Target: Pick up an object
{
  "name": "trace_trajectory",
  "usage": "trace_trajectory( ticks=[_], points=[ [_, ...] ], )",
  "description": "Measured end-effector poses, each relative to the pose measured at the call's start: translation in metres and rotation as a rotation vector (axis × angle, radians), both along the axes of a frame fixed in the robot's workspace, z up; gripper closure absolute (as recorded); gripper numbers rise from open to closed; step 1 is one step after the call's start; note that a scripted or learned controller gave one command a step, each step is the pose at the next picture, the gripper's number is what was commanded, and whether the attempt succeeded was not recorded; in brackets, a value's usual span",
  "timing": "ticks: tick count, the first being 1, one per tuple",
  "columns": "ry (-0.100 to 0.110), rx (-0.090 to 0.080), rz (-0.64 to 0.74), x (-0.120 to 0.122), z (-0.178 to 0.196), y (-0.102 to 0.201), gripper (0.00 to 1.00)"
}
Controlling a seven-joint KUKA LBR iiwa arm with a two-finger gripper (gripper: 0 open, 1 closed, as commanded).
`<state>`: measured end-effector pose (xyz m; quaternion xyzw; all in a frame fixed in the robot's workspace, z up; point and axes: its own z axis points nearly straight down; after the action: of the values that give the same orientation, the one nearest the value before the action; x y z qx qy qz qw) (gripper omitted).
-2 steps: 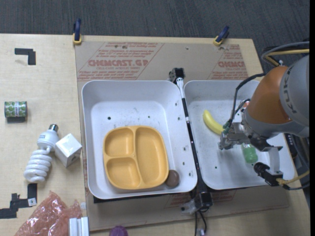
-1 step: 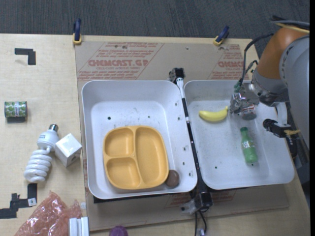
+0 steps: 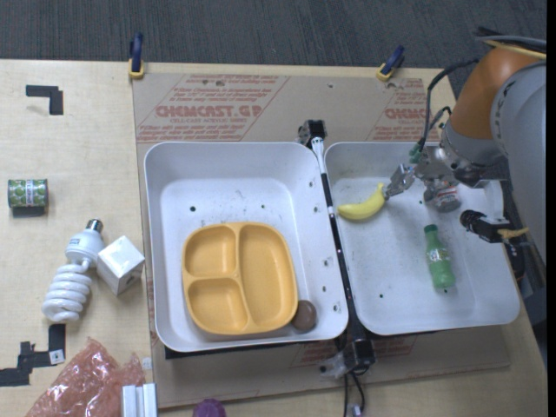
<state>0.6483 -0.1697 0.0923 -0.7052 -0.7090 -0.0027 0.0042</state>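
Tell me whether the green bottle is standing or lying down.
Lying down. The green bottle rests lengthwise on the floor of the right bin, its white cap pointing toward the bin's far side.

My gripper [image 3: 401,181] hangs over the right bin [image 3: 395,307], just beside the banana's [image 3: 362,206] upper tip. A bottle [image 3: 440,256] lies nearer the bin's right wall. In the left bin [image 3: 228,162], a divided tray [image 3: 240,277] sits toward the front, a small ball [image 3: 305,316] touching its front-right corner.
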Motion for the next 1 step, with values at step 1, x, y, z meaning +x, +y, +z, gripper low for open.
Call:
trace_trajectory(
  ticks=[1],
  points=[
    [-0.003, -0.009, 0.002, 0.0003, 0.0103, -0.0027, 1.0]
  ],
)
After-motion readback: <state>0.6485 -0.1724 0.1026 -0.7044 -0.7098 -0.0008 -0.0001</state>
